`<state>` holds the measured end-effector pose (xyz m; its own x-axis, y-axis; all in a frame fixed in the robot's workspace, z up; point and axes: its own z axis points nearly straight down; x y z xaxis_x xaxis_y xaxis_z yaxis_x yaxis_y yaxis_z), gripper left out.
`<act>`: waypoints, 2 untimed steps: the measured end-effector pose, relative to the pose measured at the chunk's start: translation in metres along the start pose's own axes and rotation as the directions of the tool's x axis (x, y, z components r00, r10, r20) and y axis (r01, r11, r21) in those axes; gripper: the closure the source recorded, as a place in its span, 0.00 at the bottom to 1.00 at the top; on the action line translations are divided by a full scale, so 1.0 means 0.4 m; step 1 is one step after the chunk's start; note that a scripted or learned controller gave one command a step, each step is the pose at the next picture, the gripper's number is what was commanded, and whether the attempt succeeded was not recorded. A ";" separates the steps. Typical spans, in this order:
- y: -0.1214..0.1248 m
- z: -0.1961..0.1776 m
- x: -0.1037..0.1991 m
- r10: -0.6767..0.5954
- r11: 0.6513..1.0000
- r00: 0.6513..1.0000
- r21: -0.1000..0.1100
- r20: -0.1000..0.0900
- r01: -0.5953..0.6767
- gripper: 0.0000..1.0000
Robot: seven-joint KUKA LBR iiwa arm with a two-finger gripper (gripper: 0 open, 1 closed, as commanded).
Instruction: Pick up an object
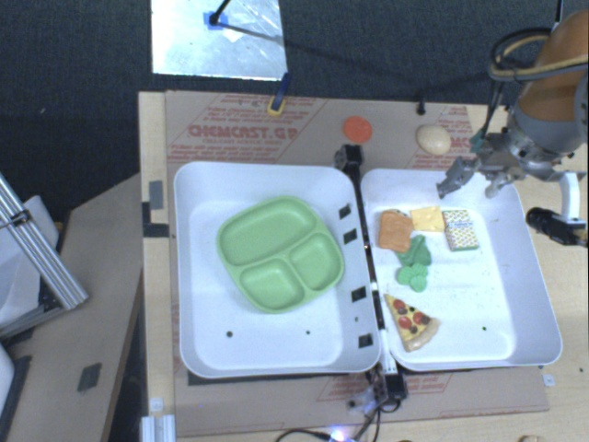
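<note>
In the right bin [525, 274], toy foods cluster toward its far left: bread slice [395, 230], cheese square [427, 218], patterned block [460, 229], green pieces [415, 263], with a pizza slice [410, 321] nearer. My gripper [474, 180] hovers released and empty above the bin's far edge, placed, I judge, to descend. A green tray [280, 253] fills the left bin.
</note>
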<state>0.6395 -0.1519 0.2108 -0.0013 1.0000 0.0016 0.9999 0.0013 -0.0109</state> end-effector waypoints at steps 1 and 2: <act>0.007 -0.020 0.001 -0.002 1.000 1.000 -0.013 0.002 0.002 0.00; 0.004 0.086 -0.011 0.000 1.000 1.000 -0.009 0.002 0.000 0.00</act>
<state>0.6409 -0.1562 0.1763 -0.0014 1.0000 -0.0002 1.0000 0.0014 -0.0019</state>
